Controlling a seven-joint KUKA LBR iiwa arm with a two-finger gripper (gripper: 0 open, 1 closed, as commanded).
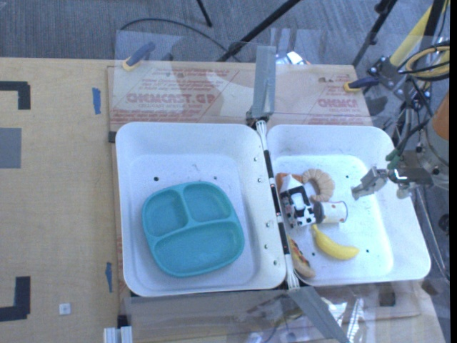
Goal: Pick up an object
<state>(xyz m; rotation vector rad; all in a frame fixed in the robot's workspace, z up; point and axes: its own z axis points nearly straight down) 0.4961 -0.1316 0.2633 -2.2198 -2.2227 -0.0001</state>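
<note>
A tan bench carries two white bins; the left one holds a teal tray. The pincer hangs over the right bin, gripping nothing; whether it is open I cannot tell. The banana lies below and to its left, beside a cluttered pile. It looks light, smooth and curved, likely slippery: best gripped across its middle.

I see grey carpet across the frame's top, black tripod legs crossing it, and a tan bench board at left carrying blue tape marks.
</note>
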